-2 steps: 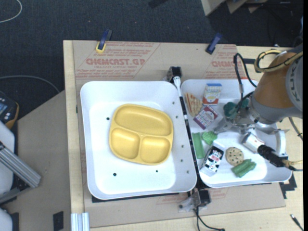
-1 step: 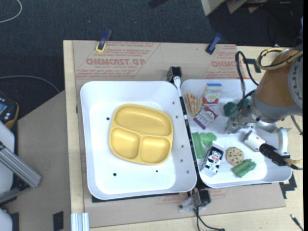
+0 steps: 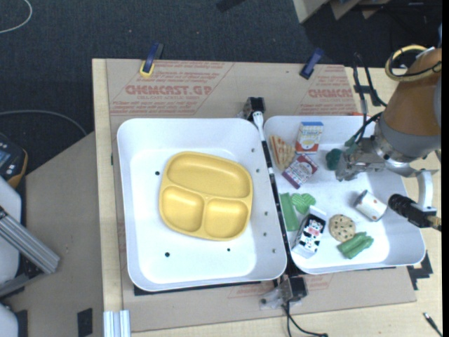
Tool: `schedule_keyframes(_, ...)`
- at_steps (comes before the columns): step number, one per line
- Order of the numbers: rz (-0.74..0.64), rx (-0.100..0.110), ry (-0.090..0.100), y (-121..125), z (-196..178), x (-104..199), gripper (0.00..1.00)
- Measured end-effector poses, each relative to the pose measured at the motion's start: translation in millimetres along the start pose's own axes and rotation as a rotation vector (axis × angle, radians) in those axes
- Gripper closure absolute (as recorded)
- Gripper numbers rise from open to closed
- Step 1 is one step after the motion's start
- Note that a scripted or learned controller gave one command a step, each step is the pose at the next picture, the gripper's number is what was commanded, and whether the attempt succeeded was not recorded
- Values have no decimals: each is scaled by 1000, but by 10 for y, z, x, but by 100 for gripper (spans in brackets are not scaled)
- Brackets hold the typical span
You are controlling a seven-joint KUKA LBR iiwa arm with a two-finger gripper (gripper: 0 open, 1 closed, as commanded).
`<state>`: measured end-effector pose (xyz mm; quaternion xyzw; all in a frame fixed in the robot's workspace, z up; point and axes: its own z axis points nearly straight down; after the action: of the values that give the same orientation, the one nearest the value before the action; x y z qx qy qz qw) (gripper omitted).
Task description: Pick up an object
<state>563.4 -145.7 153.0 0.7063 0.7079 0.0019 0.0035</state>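
My gripper [image 3: 347, 166] hangs over the upper middle of the right bin [image 3: 403, 255], on the grey arm with its orange band [image 3: 415, 97]. A small dark green round object [image 3: 332, 158] lies right at the gripper's left tip; I cannot tell whether they touch. Close by are a white, orange and blue carton [image 3: 309, 136], a red and purple packet [image 3: 300, 170] and a white cylinder [image 3: 370, 206]. Lower in the bin lie a cookie [image 3: 342, 227], a green pod-like toy [image 3: 355, 245], a light green piece [image 3: 297, 205] and a black and white item [image 3: 309, 234].
The left bin [image 3: 140, 153] holds a yellow divided plate [image 3: 205, 194]. A tan strip-like piece [image 3: 280, 150] lies by the right bin's left wall. A black clamp [image 3: 254, 107] sits between the bins at the back. Cables run along the bench's right side.
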Motion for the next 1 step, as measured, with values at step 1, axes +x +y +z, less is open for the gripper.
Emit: schedule_keyframes(1, 1, 1, -1, 7, -440, -43, 100)
